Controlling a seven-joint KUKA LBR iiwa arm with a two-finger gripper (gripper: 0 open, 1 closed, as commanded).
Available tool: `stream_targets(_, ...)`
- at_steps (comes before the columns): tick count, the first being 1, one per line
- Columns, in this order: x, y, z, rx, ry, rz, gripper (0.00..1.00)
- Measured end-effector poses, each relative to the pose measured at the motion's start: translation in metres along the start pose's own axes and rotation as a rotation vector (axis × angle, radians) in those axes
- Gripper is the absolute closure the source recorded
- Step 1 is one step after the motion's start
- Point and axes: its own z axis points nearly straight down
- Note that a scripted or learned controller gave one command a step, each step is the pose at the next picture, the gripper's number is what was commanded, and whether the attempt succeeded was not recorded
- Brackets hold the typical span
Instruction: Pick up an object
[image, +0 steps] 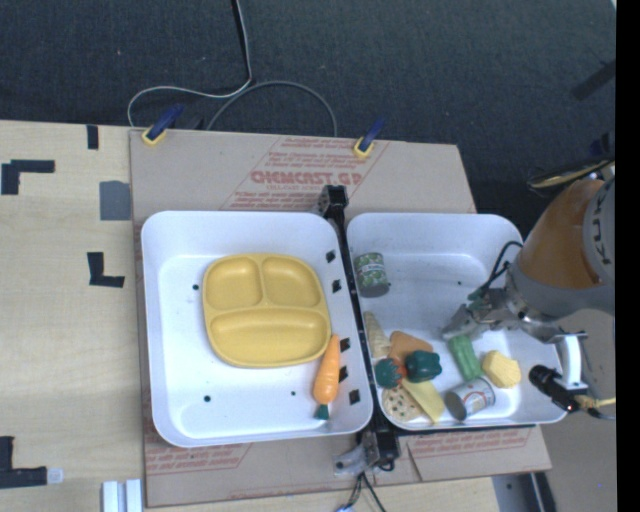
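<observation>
My gripper (472, 318) hangs low over the right bin (430, 235), at the end of the grey arm with the orange band (560, 245). Just below it lies a green cylinder (464, 356), with a yellow lemon-like piece (502, 369) to its right and a small silver can (470, 398) in front. Nothing shows as held. Further left in the same bin are an orange piece (406, 344), a dark green vegetable (422, 365), a teal ball (386, 374), a yellow wedge (427, 401) and a speckled cracker (398, 404).
A green-labelled jar (370, 272) stands at the right bin's left wall. The left bin (170, 300) bears a yellow divided plate (268, 310) and a toy carrot (326, 373) by its right wall. Cardboard lies under both bins.
</observation>
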Motion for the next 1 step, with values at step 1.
stream_targets(1, 0.0321, 0.0449, -0.0218, 0.01, 0.009, -0.006, 1.0)
